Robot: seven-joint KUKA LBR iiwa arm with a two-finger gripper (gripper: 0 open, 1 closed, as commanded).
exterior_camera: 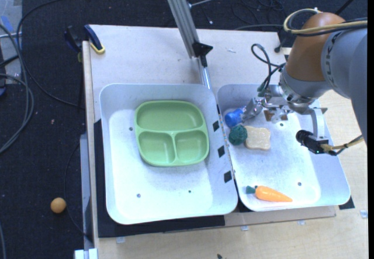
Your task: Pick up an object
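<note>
The blue object (234, 116) is seen at the gripper's (255, 108) left, just beside or touching the fingertips; contact cannot be confirmed. Whether the gripper is open or closed cannot be told, since the metal parts at the wrist are small and cluttered. Nothing is seen held by it. Just below and left of the gripper, a dark green, broccoli-like piece (238, 134) is placed against a slice of toast (258, 138), which lies directly below the gripper. Farther below, near the front rim of the right bin (327, 187), a toy carrot (269, 194) is laid on its side. Well to the gripper's left, a green divided plate (172, 133) is set in the left bin (117, 193). The arm (327, 53) is cut off by the right edge. The blue object's shape is hard to make out. Far to the lower left, off the bench, a small orange ball (58, 204) is seen.
</note>
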